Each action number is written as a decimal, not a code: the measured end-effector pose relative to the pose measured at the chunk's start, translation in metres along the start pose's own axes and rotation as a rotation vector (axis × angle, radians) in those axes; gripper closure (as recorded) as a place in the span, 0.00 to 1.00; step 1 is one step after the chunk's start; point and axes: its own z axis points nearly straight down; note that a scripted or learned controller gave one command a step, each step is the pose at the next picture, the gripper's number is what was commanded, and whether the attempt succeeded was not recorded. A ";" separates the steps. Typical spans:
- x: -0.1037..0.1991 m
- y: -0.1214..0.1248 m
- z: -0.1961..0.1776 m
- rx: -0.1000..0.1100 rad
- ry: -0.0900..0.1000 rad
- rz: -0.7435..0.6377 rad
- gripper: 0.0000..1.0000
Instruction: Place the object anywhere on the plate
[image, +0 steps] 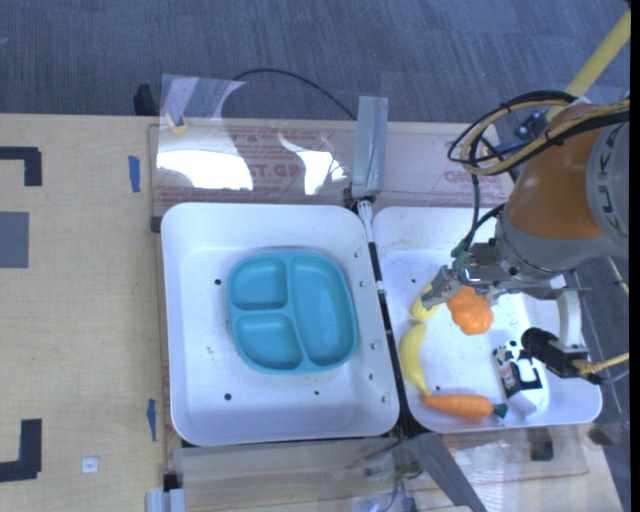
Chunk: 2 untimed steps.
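A blue plate (293, 310) with three compartments lies in the left white bin (190, 250). In the right bin (400, 240), my gripper (452, 287) hangs low over the upper middle. A rounded orange object (472, 312) sits right against its lower right side. Whether the object is gripped or only touching is hidden by the wrist. A yellow banana (412, 358) lies just left of and below the gripper. An orange carrot (459, 405) rests along the bin's front edge.
A black and white item (521, 372) and a pale object (530, 396) lie at the right bin's front right. The ridge between the bins (380, 310) separates gripper and plate. A clear panel (260, 150) and grey post (368, 150) stand behind.
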 end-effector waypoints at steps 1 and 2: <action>0.084 0.065 0.010 -0.001 0.001 -0.006 1.00; 0.080 0.066 0.009 -0.002 -0.001 -0.001 0.00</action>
